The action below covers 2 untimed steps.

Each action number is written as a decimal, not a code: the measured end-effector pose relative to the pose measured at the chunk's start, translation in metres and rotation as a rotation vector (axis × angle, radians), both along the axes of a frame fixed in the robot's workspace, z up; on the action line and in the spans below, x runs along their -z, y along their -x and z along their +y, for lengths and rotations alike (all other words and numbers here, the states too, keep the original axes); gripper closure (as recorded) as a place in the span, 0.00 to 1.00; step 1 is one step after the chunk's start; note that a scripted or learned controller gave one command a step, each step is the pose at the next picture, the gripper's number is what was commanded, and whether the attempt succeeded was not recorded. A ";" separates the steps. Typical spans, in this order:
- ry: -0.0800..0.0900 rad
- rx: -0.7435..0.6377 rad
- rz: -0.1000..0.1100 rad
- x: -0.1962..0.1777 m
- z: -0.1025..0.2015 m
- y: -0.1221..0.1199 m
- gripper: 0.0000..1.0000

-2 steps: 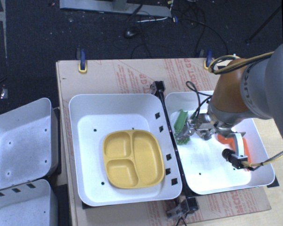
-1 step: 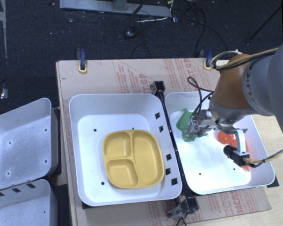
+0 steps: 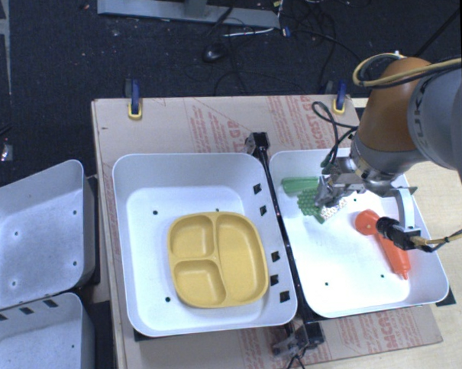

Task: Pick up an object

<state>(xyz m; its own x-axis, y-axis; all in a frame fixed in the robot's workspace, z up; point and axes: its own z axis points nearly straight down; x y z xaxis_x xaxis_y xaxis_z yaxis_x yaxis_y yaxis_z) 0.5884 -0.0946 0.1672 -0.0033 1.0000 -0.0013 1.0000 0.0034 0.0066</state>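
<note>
Gripper (image 3: 329,197) down inside right bin (image 3: 373,296), at its upper-left part, over green object (image 3: 298,187); jaw state cannot be told. Orange object (image 3: 386,242) right of gripper, same bin.

A yellow plate (image 3: 217,258) with three compartments lies flat in the left bin (image 3: 133,222), towards its front and well inside its white walls. A black divider strip (image 3: 277,224) runs between this bin and the right bin (image 3: 358,289), which sits just beside it. Both bins rest on a brown cardboard sheet (image 3: 182,117) printed with red lettering, spread over the surface. Two clamps hold the sheet's far edge: a blue and yellow one (image 3: 135,100) at the left, another (image 3: 339,99) at the right. Off the sheet's left side lie two spare white trays (image 3: 34,227). Black cables (image 3: 232,42) trail across the dark floor beyond.
</note>
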 end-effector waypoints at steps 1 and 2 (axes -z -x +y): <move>0.000 0.001 0.001 -0.043 -0.003 -0.003 1.00; 0.000 0.001 0.000 -0.097 -0.005 0.006 1.00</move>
<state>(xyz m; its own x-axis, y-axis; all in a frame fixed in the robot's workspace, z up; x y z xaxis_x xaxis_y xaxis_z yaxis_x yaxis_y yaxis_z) 0.5822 -0.0997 0.2639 -0.0025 1.0000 -0.0015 1.0000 0.0025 0.0063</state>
